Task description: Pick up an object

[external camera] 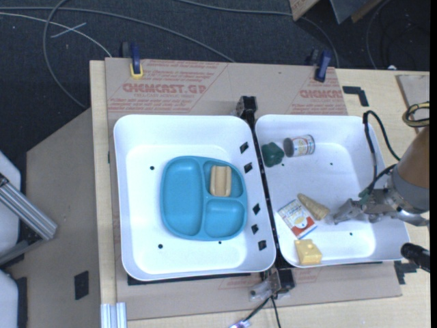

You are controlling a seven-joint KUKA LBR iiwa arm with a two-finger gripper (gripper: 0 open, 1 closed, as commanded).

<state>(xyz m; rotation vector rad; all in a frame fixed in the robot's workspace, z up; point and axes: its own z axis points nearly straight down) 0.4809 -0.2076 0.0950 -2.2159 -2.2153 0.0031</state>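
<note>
The right bin holds several small items: a dark green lump, a little jar lying on its side, a tan cone, a red-and-white packet and a yellow block. My gripper reaches in low from the right, its tip just right of the cone's wide end. Nothing shows held in it. In the left bin a blue divided plate carries a tan bread slice.
A black divider with clips runs between the two bins. A black cable curves along the right bin's far right side toward the arm. Blue clamps pin the cardboard at the back.
</note>
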